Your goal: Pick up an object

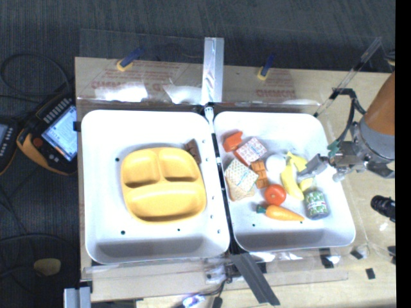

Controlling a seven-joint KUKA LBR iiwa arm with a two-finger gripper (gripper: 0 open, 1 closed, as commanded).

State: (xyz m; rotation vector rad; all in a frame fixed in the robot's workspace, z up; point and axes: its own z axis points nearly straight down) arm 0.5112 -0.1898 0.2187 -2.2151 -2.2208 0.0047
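Note:
The right bin (pixel 337 226) holds several toy foods. Among them are a yellow banana (pixel 290 178), a white egg (pixel 275 165), a red tomato (pixel 275 194), an orange carrot (pixel 283 213) and a green jar (pixel 315 203). A red-and-white box (pixel 250 151), a checked cracker pack (pixel 239 179) and a red pepper (pixel 232 139) lie on its left side. My gripper (pixel 313 168) reaches in from the right, low over the bin's right side, just right of the banana and above the green jar.
The left bin (pixel 96 172) holds a yellow divided tray (pixel 164 183) and a small brown piece (pixel 192 149) near the wall between the bins. A handheld controller (pixel 54 136) lies off the bench to the left.

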